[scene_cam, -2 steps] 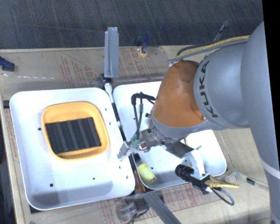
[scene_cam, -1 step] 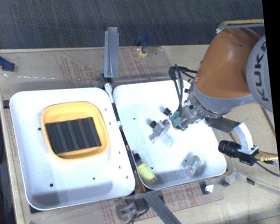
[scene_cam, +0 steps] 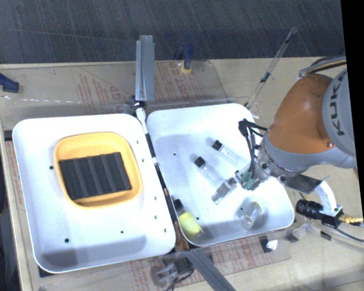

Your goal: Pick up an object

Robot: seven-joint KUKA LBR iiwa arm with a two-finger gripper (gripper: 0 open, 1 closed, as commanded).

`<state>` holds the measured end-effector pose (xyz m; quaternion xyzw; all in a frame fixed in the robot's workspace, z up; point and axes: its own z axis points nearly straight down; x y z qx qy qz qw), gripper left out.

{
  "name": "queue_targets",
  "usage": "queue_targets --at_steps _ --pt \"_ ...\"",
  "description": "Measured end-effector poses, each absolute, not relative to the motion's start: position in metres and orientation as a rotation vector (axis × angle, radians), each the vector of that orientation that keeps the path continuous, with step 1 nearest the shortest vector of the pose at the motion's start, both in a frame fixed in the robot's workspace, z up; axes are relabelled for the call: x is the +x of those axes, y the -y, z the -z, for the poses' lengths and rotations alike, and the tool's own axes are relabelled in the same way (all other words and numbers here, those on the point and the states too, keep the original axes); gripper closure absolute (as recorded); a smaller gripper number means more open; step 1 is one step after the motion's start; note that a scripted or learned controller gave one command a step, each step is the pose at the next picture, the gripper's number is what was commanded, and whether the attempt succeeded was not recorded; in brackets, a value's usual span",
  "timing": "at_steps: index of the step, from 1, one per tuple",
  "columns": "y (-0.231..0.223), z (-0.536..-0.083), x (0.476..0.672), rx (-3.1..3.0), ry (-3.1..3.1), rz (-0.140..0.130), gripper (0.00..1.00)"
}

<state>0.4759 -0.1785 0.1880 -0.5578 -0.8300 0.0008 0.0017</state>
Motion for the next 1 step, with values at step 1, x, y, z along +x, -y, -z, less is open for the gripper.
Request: queue_targets --at_steps 1 --pt "0.1081 -0.2083 0.4772 -1.631 2.682 -0.001 0.00"
